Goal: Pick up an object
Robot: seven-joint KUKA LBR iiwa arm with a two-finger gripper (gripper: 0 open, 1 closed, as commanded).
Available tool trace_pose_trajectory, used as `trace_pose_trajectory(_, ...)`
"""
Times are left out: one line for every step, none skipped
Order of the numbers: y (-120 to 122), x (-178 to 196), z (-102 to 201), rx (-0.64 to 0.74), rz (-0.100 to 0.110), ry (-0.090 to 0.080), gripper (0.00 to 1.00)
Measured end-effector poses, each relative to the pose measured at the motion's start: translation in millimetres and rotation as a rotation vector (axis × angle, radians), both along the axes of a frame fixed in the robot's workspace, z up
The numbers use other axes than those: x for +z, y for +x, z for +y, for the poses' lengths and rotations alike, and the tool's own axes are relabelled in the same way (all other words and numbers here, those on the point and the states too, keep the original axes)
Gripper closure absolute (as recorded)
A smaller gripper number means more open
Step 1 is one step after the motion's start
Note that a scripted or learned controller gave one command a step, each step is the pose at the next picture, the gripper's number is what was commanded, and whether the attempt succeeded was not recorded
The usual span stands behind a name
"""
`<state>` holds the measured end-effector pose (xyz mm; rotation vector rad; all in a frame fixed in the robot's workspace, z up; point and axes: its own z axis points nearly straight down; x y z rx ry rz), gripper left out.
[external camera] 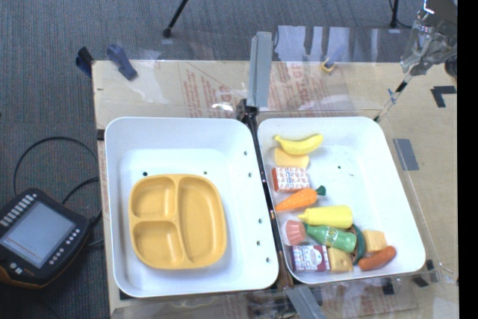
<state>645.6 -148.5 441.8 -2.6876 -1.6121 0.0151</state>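
The right bin point(388, 160) holds a heap of toy food along its left and front sides. A yellow banana point(299, 143) lies at the back, with a pale yellow wedge point(290, 158) and a small red carton point(290, 178) just in front of it. Toward the front come a carrot point(299, 199), a yellow bottle point(326, 216), a green bottle point(332, 237), a red can point(295, 231), a red box point(308, 258) and a sausage point(377, 258). My gripper point(422, 52) hangs high at the top right, beyond the bin's far right corner and well away from the food.
The left bin point(123, 138) carries a yellow divided plate point(178, 220). A grey upright post point(261, 75) stands behind the seam between the bins. A teach pendant point(37, 239) lies on the floor at the lower left. The right bin's back right floor is bare white.
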Motion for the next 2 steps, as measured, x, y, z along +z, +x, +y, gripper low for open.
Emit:
trace_pose_trajectory(-0.9, -7.5, -52.2, -0.403, -0.004, -0.003, 1.00)
trace_pose_trajectory(-29.9, -6.8, -55.1, -0.486, -0.004, -0.003, 1.00)
